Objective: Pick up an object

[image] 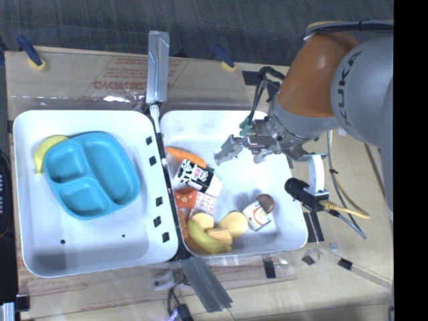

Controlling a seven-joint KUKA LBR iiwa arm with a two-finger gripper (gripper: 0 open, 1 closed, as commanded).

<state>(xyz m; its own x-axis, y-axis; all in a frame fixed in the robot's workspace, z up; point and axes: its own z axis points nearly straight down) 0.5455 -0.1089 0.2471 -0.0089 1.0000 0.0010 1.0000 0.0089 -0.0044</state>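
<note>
My gripper [235,150] hangs over the upper middle of the right bin [281,179], above bare white floor. Just left of it lie an orange carrot [186,156] and a black-and-white patterned carton [194,175]. Lower down along the bin's left and front sides are an orange box [188,198], a yellow banana [202,236], a pale yellow lump [233,222] and a small white-and-brown piece [259,213]. I see nothing held at the gripper.
The left bin [40,246] holds a blue divided tray [92,172] with a yellow thing [45,149] partly tucked under its upper left corner. A metal divider [157,65] stands between the bins at the back.
</note>
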